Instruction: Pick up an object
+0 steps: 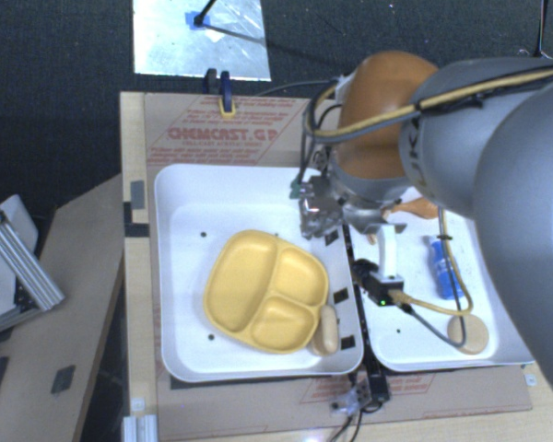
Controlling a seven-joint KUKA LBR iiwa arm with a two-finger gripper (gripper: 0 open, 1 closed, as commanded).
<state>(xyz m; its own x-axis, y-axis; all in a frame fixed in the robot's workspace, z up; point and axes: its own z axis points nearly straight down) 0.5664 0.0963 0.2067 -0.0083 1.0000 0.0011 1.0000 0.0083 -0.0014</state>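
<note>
The gripper (321,212) is seen above the left bin (180,201), nothing is seen held in it, and the yellow plate (267,291) is found just below it, toward the front.

Looking down I've got a yellow divided plate (265,291) lying flat in the left bin (180,274), a small tan piece (326,330) touching its lower right edge, and a blue tube (441,267) plus a tan spoon-like thing (469,334) in the right bin (415,353).
</note>
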